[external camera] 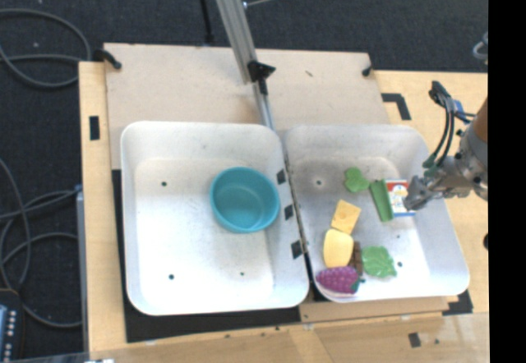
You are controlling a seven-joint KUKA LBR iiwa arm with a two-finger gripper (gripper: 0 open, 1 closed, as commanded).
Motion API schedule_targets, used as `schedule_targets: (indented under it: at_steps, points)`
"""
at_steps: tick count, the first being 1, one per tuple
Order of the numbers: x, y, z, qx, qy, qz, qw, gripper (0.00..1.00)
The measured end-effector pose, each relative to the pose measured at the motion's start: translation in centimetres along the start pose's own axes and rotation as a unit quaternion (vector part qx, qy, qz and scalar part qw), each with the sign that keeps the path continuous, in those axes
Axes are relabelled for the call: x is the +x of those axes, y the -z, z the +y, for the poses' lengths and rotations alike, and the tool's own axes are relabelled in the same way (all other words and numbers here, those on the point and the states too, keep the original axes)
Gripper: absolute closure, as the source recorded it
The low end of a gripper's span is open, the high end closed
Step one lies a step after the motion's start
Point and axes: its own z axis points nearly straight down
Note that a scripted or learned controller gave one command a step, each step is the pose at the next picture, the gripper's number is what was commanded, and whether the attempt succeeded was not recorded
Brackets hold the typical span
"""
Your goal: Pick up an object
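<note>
Right by the gripper [417, 193] lies a small red-and-white box [398, 196], touching its tip; grip state unclear.

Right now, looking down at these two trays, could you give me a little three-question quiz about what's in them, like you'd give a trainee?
1. True or false: the blue bowl sits in the left tray.
2. Which item lies closest to the end effector? A) purple grapes B) small red and white box C) blue bowl
3. Fill in: the green stick lies in the ____ tray.

Key: 1 true; 2 B; 3 right.
</note>
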Motion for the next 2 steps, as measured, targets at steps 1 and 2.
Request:
schedule_targets:
  at_steps: [1, 2]
  points:
    - [4.6, 0.6, 1.7, -0.001, 0.001, 0.001, 1.0000, 1.00]
    - [10.1, 1.0, 2.7, 0.000, 0.001, 0.001, 1.0000, 1.00]
